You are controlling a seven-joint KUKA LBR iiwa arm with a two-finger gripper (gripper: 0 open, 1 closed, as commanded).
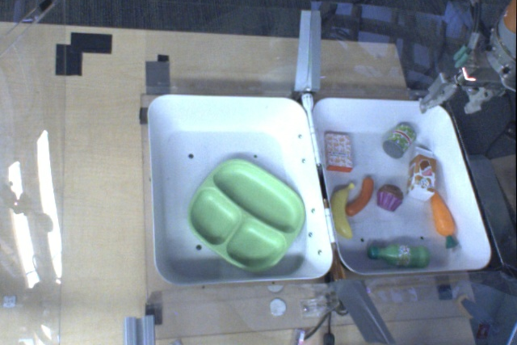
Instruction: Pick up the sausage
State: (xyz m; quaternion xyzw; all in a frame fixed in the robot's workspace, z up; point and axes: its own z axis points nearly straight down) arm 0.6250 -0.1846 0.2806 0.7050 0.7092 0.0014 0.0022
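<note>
Seven items share the right bin: sausage near its left wall, touching the banana, so descend on its upper free end, across its width; pincer waits off the far right corner, spread uncertain.

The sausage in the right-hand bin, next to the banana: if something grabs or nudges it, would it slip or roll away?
The sausage looks like smooth, glossy toy plastic, so it may well slip. Its rounded, tube-like shape suggests it could roll when nudged, though the banana touching it might check that. It is probably stiff and light for its size.
</note>
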